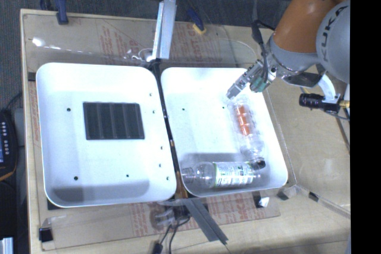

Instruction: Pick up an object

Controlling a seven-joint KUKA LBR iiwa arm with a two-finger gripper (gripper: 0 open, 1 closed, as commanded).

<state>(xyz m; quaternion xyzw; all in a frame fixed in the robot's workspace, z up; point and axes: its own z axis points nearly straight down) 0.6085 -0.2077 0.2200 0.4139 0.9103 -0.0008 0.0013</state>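
The pincer [237, 88] hangs at about 1 o'clock in the right bin [196, 86], just above the top end of a clear bottle w/ an orange label [243, 119]. It's prob. lined up there to come down on that bottle. Can't tell if it's released or clenched; too blurry. Nothing is seen in it. A 2nd clear bottle [221, 172] lies along the bin's 6 o'clock wall. The left bin [59, 86] has a dark grate [113, 121].
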